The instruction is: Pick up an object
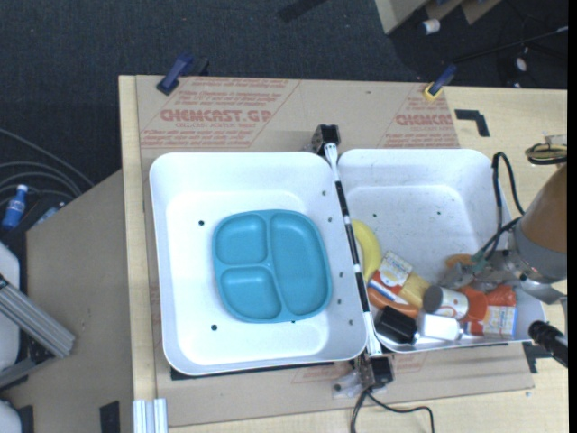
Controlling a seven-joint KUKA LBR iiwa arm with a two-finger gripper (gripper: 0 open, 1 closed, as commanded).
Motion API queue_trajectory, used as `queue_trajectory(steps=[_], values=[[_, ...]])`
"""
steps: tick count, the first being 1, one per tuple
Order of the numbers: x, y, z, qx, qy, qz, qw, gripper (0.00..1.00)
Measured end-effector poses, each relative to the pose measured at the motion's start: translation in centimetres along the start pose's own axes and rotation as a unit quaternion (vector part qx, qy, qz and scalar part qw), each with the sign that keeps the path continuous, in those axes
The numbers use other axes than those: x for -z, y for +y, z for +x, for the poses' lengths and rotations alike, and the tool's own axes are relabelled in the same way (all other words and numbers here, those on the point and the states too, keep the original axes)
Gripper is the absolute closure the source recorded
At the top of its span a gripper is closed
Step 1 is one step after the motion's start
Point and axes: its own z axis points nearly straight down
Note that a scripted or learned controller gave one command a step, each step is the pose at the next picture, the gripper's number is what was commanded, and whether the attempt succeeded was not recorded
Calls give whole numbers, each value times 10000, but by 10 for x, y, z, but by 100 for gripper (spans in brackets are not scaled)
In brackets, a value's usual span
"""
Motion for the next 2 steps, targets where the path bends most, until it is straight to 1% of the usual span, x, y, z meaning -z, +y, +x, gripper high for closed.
queue_trajectory(steps=[1,2], values=[[10,0,0,-5,-4,-10,10000,100],[110,-1,67,9,1,-7,10000,100]])
